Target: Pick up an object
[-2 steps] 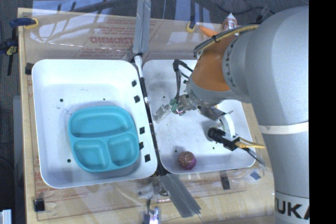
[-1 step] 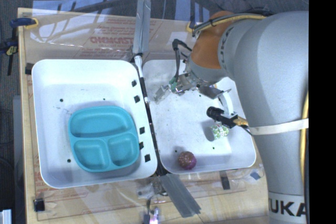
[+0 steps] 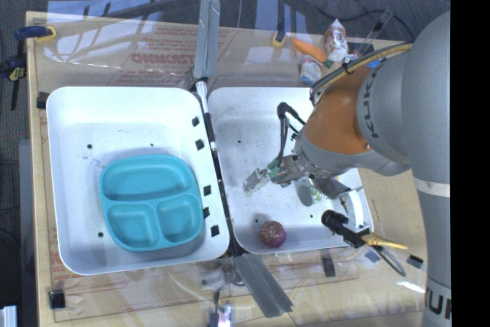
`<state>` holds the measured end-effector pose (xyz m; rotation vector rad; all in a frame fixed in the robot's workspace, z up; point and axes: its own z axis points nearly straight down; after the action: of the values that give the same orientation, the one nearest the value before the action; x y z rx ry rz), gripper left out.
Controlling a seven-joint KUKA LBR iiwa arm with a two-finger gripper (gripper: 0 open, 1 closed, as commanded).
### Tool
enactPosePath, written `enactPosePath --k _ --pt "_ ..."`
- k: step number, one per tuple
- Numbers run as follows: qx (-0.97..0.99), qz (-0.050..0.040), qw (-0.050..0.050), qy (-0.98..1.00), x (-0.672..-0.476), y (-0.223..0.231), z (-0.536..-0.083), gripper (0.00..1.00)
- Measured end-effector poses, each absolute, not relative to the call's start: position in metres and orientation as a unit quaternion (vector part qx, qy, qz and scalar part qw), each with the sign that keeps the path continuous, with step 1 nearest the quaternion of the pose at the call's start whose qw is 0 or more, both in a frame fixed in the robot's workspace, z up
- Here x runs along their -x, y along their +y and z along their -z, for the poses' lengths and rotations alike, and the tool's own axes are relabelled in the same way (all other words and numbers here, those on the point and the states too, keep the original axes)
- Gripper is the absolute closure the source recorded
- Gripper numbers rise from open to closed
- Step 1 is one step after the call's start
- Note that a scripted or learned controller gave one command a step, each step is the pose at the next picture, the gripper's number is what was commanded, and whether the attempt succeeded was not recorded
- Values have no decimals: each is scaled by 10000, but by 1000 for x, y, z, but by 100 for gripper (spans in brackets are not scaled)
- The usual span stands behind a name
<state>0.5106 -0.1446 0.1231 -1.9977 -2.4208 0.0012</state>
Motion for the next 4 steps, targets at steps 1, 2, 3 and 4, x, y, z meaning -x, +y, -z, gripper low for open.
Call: enactPosePath --k 1,2,3,4 --pt "6440 -3 17 -7651 -476 -142 -91 0" --pt "6427 -4 20 -7661 -477 -142 -100 100" --pt "7206 1 4 -6934 -525 -99 -314 100" --pt "7178 -14 19 -6963 -494 -138 -222 100"
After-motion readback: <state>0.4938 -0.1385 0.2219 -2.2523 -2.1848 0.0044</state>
